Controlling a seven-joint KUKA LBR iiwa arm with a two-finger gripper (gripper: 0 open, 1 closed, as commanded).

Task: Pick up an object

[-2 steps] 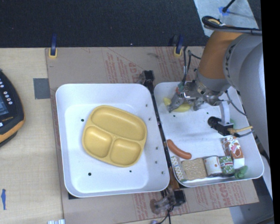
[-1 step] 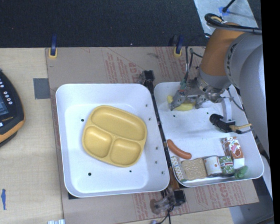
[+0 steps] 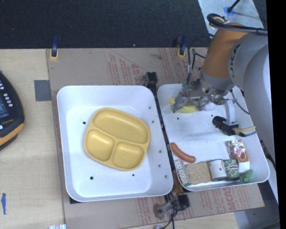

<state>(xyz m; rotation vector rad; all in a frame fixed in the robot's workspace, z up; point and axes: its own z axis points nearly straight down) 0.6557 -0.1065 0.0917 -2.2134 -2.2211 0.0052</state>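
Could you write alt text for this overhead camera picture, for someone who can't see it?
A grey robot arm's gripper reaches over a yellow object in the right bin, which also holds a hot dog. The left bin holds a yellow divided plate.

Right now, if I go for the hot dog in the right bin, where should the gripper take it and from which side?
Probably grip the hot dog across its middle, coming straight down from above. It lies flat on the right bin's floor, long and narrow, running diagonally, so the fingers should close across its short width. The cracker sits close below its lower end; the middle seems to give more room.
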